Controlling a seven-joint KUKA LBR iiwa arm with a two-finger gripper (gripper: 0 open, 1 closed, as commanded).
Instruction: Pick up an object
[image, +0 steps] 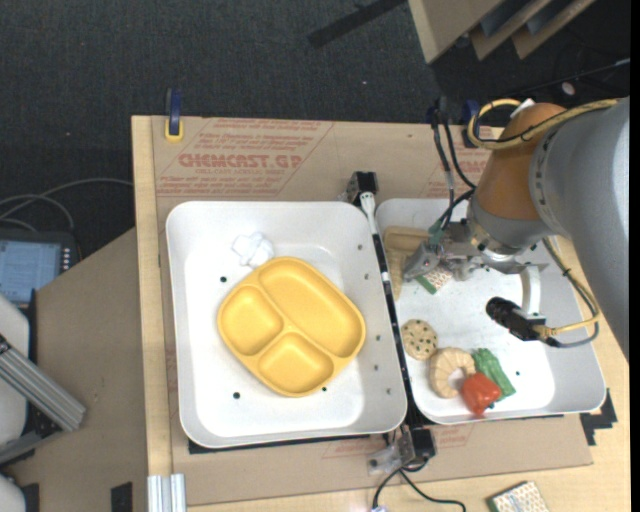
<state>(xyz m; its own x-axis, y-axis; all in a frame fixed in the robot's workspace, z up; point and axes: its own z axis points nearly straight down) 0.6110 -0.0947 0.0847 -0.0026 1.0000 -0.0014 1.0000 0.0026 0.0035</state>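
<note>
- A grey KUKA arm with an orange band above its wrist (510, 185) reaches in from the right over a wooden tabletop (150, 300) bearing two shallow white bins side by side.
- The pincer (432, 262) hangs low over the upper left part of the right-hand white bin (570, 390), close to the dark divider between the bins; whether it is wide or narrow cannot be told from this angle, and nothing is seen to be held.
- Just beside its tip lies a small green scrap-like piece (430, 282), partly hidden, so its exact shape is unclear; a flat tan piece (402, 240) lies near the bin's upper left corner.
- Candidate objects for the pick sit toward the bin's near edge, below the pincer: a round brown chocolate-chip cookie (419, 338), a pale croissant-shaped toy pastry (449, 368), a red pepper-like toy (480, 393) and a green leafy toy (493, 367) with its long axis slanting down to the right.
- The green scrap is by far the nearest; the cookie lies near, straight down the view, and the pastry cluster lies farther toward the lower right.
- The left-hand white bin (190, 250) holds a yellow three-compartment plastic plate (290, 325) and a small white crumpled lump (251, 246) just beyond the plate's upper left rim.
- Judging from the layout, the pick is not yet made.
</note>
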